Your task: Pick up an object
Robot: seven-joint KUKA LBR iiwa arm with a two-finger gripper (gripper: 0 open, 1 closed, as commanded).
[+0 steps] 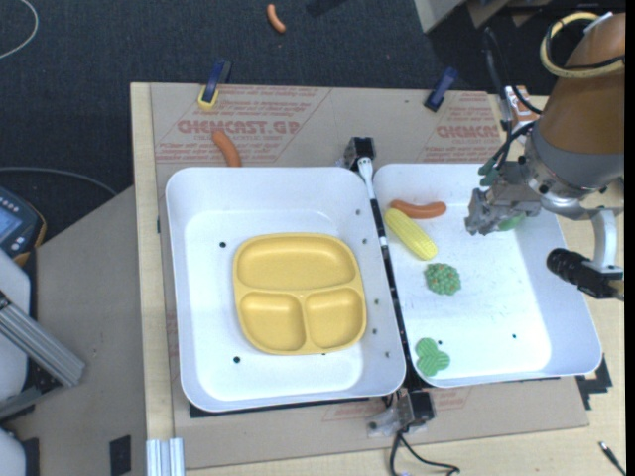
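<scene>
Dark carpet surrounds the surface (298, 117), which is covered with brown printed cardboard and held at its far edge by two clamps, one yellow-tipped (211, 87) and one blue (441, 89). I count two shallow white bins: the left bin (193, 266) and the right bin (556, 335), touching along a black seam.

One yellow plastic plate (298, 293) with three compartments, rounded and glossy, lies in the middle of the left bin.

In the right bin I count four toy foods. One orange sausage (418, 208), smooth and slightly curved, lies near the far left corner. One yellow corn cob (409, 234), ridged and tapered, lies just beside it at a slant. One round, bumpy green broccoli piece (443, 280) sits near the bin's middle. One flatter green leafy piece (432, 355) lies by the near left corner.

Two more orange sausages lie outside the bins: one (227, 148) on the cardboard beyond the left bin, one (276, 17) on the carpet.

My end effector (488, 209) hangs over the far edge of the right bin; I cannot tell how its tip is set, and nothing visible is in it.
</scene>
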